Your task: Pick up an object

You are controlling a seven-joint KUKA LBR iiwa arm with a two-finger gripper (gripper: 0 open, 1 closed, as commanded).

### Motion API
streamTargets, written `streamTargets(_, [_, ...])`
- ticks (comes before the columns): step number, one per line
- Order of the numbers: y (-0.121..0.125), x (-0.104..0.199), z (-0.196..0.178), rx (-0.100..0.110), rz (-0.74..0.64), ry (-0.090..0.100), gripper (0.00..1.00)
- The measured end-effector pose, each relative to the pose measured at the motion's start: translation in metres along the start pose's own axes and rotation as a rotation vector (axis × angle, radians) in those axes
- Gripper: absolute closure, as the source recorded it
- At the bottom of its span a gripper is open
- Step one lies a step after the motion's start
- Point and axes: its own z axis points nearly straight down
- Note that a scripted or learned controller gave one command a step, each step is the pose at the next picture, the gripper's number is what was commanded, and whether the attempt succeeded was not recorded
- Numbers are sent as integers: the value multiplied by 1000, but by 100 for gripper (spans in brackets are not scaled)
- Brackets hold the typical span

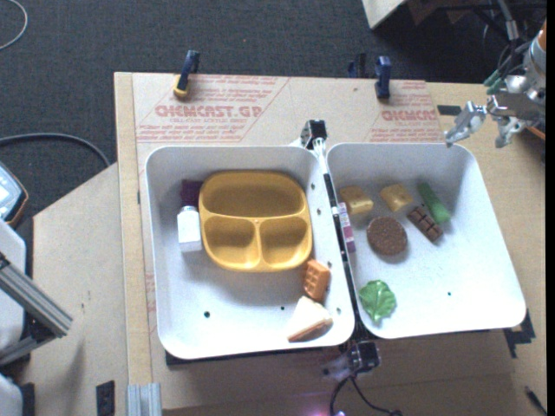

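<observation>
My gripper (482, 128) hangs above the far right corner of the right bin (486, 267), open, with nothing between its fingers (460, 126). Inside that bin lie two yellow blocks (356, 202) (396, 197), a green piece (434, 202), a brown chocolate bar (425, 224), a round brown patty (387, 237) and a green lettuce leaf (378, 300). The green piece and the chocolate bar are the ones nearest to the gripper, a little below and left of it.
The left bin (165, 302) holds a yellow divided plate (256, 219), a white bottle (189, 229), a purple item (191, 189), an orange waffle piece (316, 277) and a sandwich wedge (310, 321). Two clamps (186, 74) (382, 76) stand at the board's far edge.
</observation>
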Motion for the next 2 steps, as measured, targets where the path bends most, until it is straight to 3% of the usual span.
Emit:
streamTargets(1, [2,1,-8,-13,-3,-3,0])
streamTargets(2, [-5,0,38,-8,-2,-2,0])
